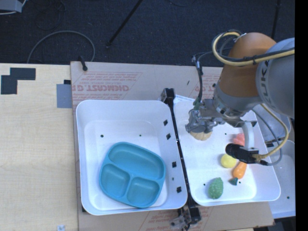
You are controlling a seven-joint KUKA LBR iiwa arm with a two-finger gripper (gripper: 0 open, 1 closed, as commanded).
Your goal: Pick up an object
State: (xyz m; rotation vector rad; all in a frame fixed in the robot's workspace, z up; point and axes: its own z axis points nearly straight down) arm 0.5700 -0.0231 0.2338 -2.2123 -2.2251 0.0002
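Observation:
My gripper hangs over the upper left part of the right bin, reaching in from the right. A beige rounded object lies right under it, partly hidden by the gripper. Further right in the same bin lie a yellow ball-like object, an orange carrot-shaped object, a pink-red object and, near the front, a green bumpy object.
The left bin holds a blue compartment plate. A black divider rail runs between the two bins. The grey and orange arm covers the right bin's back right corner.

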